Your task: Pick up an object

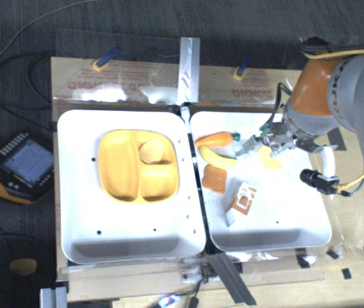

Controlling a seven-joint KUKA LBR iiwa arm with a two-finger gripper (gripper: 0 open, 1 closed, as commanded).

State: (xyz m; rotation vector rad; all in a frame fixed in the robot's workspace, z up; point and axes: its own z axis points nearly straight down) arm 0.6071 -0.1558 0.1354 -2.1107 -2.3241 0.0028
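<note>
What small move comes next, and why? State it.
Probably lower the gripper onto the small pale-yellow piece just below it in the right white bin. Nothing shows between its fingers, and the orange carrot and yellow banana lie farther left.

Single fixed camera above the bench (66, 69), looking down at a slant. Both white bins (79, 236) lie in frame. The arm (342, 98) enters from the right.

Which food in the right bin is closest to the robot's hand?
The small pale yellow piece, right beside the hand; the carrot, banana and bread lie farther left.
</note>
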